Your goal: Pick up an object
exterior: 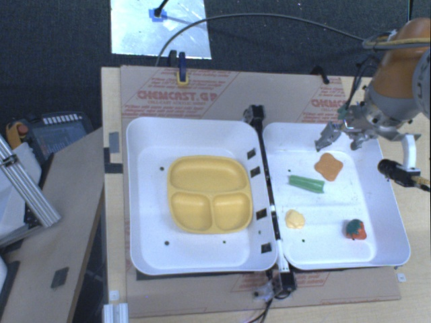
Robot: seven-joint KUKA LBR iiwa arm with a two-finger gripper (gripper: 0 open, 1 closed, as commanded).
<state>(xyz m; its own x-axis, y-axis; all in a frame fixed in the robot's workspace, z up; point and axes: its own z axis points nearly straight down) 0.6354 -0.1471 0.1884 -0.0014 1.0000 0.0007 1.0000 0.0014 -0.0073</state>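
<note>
The counter (222,86) carries two shallow white bins side by side. The left bin (148,180) holds a yellow sectioned tray (209,194), which lies well apart from the arm and plays no evident part in the coming move. The right bin (384,247) holds four small items: an orange piece (328,166), a green stick (306,183), a pale yellow piece (294,219) and a red-and-green piece (356,229).

The arm (397,79) reaches in from the right over the far end of the right bin. Its claw (342,137) hangs over the bin's far edge. Its fingers appear spread, with nothing between them, and it is judged released and empty.

Deciding relation: the orange piece is the nearest candidate. It lies just beside the claw, on the near side and slightly toward the bin's centre divider, apparently not touching. The green stick lies next beyond it, its long axis running roughly across the bin with a slight slant. The remaining two pieces sit well apart, toward the near wall.

Judgement: a short shift toward the camera and a descent would place the claw over the orange piece. No grasp has yet been made.
</note>
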